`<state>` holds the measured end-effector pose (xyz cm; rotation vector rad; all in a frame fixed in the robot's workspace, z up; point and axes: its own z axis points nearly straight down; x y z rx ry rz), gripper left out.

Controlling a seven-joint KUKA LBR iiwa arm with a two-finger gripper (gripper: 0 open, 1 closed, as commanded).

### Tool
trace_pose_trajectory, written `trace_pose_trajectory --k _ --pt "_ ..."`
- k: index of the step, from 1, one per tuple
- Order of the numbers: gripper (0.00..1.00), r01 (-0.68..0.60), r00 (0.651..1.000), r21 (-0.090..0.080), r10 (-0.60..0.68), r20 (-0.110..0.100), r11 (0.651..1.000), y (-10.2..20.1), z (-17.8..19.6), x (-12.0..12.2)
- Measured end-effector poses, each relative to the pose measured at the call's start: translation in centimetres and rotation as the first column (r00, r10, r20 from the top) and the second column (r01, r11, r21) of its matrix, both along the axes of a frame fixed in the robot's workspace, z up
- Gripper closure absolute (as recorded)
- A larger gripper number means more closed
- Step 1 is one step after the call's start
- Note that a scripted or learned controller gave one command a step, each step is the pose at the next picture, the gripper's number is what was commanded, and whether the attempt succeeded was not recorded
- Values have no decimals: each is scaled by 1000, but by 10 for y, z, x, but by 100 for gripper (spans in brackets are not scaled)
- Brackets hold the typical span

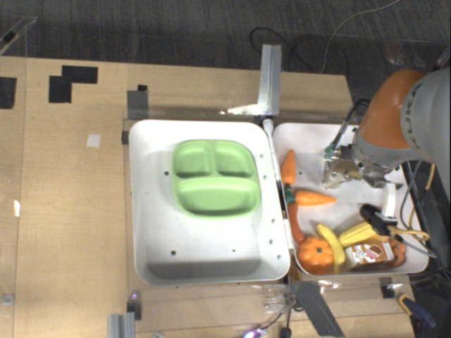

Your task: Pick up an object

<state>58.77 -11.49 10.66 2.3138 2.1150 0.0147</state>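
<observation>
Candidate object: the orange carrot, lying flat on the floor of the right bin, tip pointing to 3 o'clock. A second carrot lies at its 11 o'clock against the divider. At 5 o'clock sit a pumpkin, banana, corn cob and a brown packet, crowded together. The gripper hangs at the carrot's 2 o'clock, nothing between its fingers; their spread cannot be told. The green tray occupies the left bin. Risk: a tapered, round carrot may roll or squirt free on closing; a descent off-centre meets bare floor.
</observation>
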Motion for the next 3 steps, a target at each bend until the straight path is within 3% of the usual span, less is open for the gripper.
trace_pose_trajectory --k 1,3 --pt "0 0 1000 0 0 0 1000 0 0 0" --pt "0 -187 982 -9 187 11 982 30 -15 -94"
